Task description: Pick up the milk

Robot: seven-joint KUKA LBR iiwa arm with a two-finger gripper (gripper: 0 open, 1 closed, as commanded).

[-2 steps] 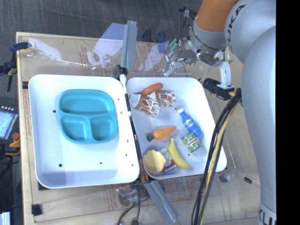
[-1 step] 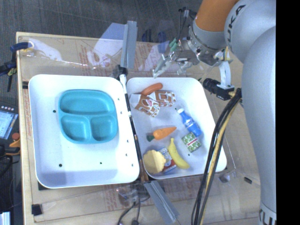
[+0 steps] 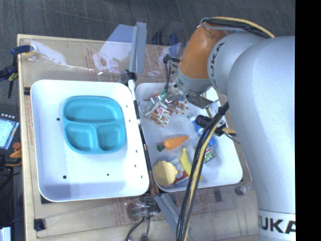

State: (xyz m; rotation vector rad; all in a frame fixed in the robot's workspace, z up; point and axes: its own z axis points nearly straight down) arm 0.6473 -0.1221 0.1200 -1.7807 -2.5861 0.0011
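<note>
- Milk (image 3: 163, 112): small carton with a brown-and-white pattern, lying tilted on its side in the upper left part of the right bin (image 3: 228, 172), near that bin's left wall. Any print on it is too small to read.
- Gripper (image 3: 167, 95): at the upper edge of the carton, below the orange wrist band, right of frame centre. Touching or just above the carton; which cannot be told. Fingers blurred against the carton, so wide, narrow or clamped cannot be told. Placement suggests an attempt at the milk.
- Arm (image 3: 261, 109): grey, filling the right of the frame, crossing over the right bin's far side. "KUKA" is readable at lower right, and partly on the wrist housing.
- Cables (image 3: 198, 169): black and yellow, hanging from the arm across the right bin's lower half, covering part of its contents.
- Carrot (image 3: 173, 143): orange toy, centre of the right bin, just below the milk and apart from it.
- Yellow items (image 3: 166, 172): a rounded lump and a banana-like piece at the bin's lower edge, beside a small packet with unreadable print.
- Blue-and-green item (image 3: 209, 150): partly hidden behind the cables.
- Left bin (image 3: 45, 174): holds a teal divided tray (image 3: 94, 122) at its centre, well apart from the milk.
</note>
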